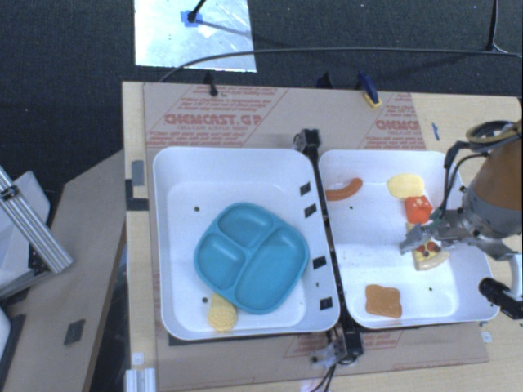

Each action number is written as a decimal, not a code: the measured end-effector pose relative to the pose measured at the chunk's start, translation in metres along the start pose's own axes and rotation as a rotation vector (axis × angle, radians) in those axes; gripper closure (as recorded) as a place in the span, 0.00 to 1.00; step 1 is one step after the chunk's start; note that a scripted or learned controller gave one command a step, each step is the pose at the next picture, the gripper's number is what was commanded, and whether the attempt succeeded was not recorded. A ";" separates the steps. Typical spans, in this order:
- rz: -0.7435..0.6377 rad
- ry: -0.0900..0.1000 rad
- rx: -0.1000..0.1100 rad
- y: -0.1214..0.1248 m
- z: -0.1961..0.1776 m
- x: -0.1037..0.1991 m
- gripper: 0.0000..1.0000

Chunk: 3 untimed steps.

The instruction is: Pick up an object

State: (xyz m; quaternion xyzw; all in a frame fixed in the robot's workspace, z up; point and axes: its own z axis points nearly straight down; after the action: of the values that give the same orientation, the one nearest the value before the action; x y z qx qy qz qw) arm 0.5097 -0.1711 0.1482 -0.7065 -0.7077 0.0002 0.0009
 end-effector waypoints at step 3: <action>-0.003 -0.002 -0.007 0.008 -0.001 0.000 1.00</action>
State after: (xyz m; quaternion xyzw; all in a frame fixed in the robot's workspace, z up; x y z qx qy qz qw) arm 0.5173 -0.1710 0.1494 -0.7054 -0.7088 -0.0014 -0.0022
